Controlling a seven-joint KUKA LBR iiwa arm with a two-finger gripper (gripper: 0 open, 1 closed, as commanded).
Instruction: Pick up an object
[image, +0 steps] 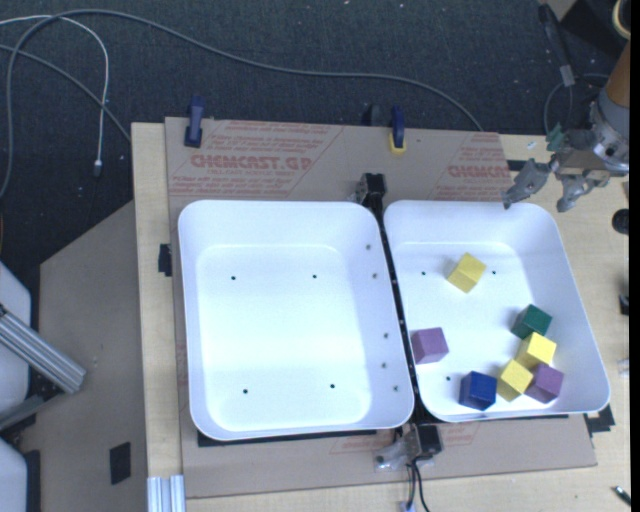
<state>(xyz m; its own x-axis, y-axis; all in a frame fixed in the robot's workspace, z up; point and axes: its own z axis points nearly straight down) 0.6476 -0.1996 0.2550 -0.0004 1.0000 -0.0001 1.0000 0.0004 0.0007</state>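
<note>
Gripper (541, 194) first: I see it at the far right of the scene, over the far right corner of the right bin (500, 218), with its two fingers spread apart and nothing between them. One fingertip hangs just above the bin's far rim, the other just outside it.

All the blocks lie in the right bin. I count a yellow cube (466, 272) alone toward the far middle, well apart from the rest, and a purple cube (429, 344) near the bin's left wall. Along the near right side sits a cluster: a green cube (532, 321), a second yellow cube (539, 349) just near of it, a third yellow cube (516, 378), a purple block (546, 382) at the right, and a blue cube (478, 389) at the left end.

To the left sits the left bin (195, 330).
</note>
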